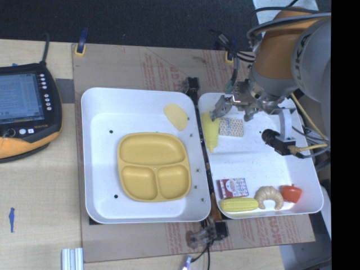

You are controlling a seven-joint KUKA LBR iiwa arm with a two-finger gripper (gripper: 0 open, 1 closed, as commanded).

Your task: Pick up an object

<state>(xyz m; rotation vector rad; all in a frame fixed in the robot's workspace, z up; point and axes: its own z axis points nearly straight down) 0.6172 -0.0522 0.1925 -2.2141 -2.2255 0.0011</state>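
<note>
Corn (pixel 238 205) lies nearest; gripper (pixel 235 107), jaw state unclear, hovers over a banana (pixel 210 133) against the bin wall (pixel 201 145), risking a slip.

The bench (pixel 39 184) has a light wooden top. On it lies a big brown cardboard sheet (pixel 140 61) with faded red print. The two white bins stand side by side on this sheet, touching along the middle: the left bin (pixel 95 151) and the right bin (pixel 259 173). Left of the sheet, directly on the wood, lies a control tablet (pixel 25 108) with an orange and black case and a lit screen. Near the front left corner of the sheet lies a small ribbed metal piece (pixel 72 257). A small blue mark (pixel 12 219) is on the wood at the left edge.
</note>
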